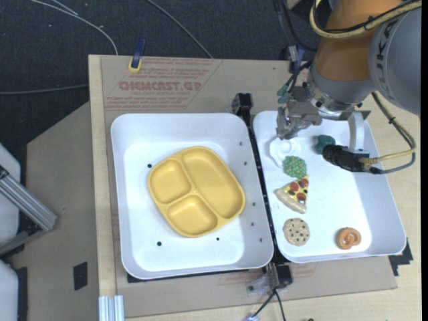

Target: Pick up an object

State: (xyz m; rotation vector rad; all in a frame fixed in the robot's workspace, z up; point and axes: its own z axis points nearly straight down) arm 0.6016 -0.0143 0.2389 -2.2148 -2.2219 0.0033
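Hovering low in the right bin [374, 199], your pincer [289, 131] sits just above a white piece [279, 151]; whether it grips, you cannot tell. Nothing looks lifted yet: broccoli [294, 166], pizza slice [294, 196], cookie [295, 231] and donut [348, 237] lie loose.

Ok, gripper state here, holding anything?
Gripper: low over the right bin, just above the white object; open or shut cannot be told, no hold visible.
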